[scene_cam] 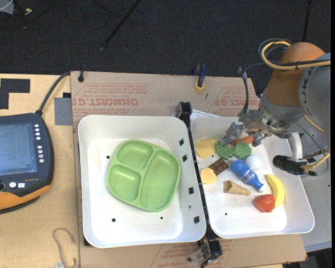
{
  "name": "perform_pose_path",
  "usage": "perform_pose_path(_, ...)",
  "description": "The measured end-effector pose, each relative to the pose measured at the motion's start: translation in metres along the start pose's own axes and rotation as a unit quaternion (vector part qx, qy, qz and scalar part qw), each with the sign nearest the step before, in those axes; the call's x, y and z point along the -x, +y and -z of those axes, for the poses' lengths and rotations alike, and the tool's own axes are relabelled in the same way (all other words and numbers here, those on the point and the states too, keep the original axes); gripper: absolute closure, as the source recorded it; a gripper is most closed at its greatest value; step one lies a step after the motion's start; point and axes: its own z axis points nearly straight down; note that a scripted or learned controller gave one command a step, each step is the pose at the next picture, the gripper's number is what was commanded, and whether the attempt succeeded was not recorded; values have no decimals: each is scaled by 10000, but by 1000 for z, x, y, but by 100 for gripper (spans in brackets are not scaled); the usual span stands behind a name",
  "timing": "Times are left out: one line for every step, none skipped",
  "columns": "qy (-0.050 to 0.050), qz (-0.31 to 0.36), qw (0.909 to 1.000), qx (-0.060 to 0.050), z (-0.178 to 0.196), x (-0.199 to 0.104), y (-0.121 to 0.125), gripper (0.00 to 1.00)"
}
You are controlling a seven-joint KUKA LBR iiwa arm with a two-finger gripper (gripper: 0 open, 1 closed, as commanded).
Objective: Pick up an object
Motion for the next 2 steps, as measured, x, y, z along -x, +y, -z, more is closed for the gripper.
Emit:
perform_pose_path(2, -6, 10000, 0, -45, -4, -6, 0)
perform_pose_path(-38, 3, 10000, 52, -61, -3, -4, 0)
